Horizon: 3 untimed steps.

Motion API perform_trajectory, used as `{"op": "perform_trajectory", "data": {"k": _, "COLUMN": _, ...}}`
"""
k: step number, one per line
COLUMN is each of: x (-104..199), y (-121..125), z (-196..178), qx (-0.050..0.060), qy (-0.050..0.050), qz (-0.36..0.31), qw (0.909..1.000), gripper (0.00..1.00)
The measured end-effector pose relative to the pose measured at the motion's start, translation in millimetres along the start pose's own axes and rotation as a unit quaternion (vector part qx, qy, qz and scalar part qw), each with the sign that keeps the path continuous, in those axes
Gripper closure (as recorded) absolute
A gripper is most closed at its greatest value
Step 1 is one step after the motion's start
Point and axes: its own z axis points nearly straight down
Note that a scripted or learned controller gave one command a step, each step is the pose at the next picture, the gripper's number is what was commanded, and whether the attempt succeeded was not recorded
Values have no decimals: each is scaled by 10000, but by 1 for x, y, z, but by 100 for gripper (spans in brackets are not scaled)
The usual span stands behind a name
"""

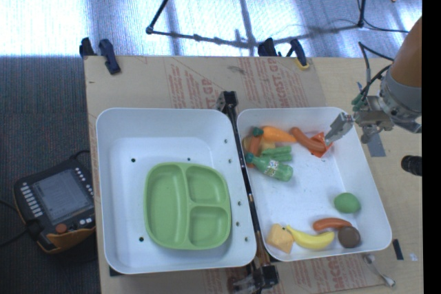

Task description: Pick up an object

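The right bin point(365, 172) holds several toy foods. An orange carrot point(277, 134), a red chili point(309, 140) and a green bottle point(271, 166) lie at its far end. A green lime point(347, 203), a red sausage point(332, 224), a brown ball point(349, 237), a banana point(310, 239) and a yellow cheese wedge point(280, 238) lie at its near end. My gripper point(353, 138) hangs over the bin's far right rim, open, with nothing between its fingers. Its left finger point(337, 127) ends just right of the chili.
The left bin point(124, 141) holds a green divided plate point(187, 205). A teach pendant point(55, 206) lies on the floor at the left. Clamps point(103, 51) grip the bench's far edge, and a tripod's legs point(207, 38) stand behind it.
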Motion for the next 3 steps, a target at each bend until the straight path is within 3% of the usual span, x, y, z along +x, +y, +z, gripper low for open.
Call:
{"op": "perform_trajectory", "data": {"k": 1, "x": 73, "y": 52, "z": 112, "qx": 10, "qy": 2, "qz": 227, "qw": 9997, "gripper": 0}}
{"op": "perform_trajectory", "data": {"k": 2, "x": 101, "y": 55, "z": 150, "qx": 8, "qy": -3, "qz": 140, "qw": 9999, "gripper": 0}}
{"op": "perform_trajectory", "data": {"k": 3, "x": 101, "y": 55, "z": 142, "qx": 29, "qy": 3, "qz": 135, "qw": 9999, "gripper": 100}}
